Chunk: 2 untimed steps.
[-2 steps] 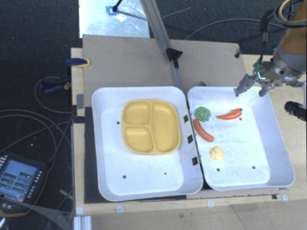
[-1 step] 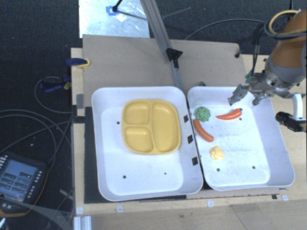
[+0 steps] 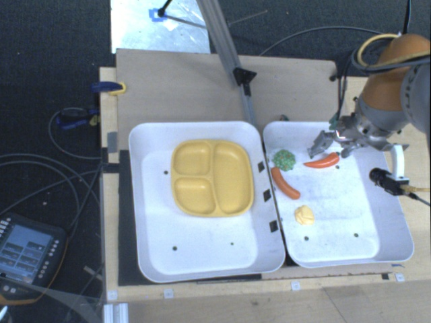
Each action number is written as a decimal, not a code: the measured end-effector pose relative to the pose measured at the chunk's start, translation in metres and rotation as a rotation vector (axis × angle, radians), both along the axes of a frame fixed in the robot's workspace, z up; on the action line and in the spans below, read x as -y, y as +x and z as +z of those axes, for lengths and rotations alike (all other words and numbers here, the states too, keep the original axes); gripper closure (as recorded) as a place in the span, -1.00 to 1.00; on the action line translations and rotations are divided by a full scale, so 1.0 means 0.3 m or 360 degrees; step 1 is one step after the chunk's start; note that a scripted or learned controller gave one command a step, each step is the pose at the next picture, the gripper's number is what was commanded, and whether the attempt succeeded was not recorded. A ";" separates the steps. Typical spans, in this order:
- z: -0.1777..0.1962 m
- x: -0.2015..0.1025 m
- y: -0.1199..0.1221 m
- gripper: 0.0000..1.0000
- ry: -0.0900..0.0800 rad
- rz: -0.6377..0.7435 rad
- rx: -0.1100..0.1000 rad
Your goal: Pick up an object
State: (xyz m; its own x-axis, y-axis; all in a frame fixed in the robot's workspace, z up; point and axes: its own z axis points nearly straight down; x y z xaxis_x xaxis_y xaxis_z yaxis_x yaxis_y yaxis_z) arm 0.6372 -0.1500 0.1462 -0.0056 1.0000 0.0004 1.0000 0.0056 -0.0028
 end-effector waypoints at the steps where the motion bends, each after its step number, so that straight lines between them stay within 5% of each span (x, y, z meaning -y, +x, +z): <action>1: -0.154 0.007 0.009 -1.00 -0.0010 -0.0004 0.0016; 2: -0.106 0.006 0.016 1.00 -0.0009 -0.0004 0.0027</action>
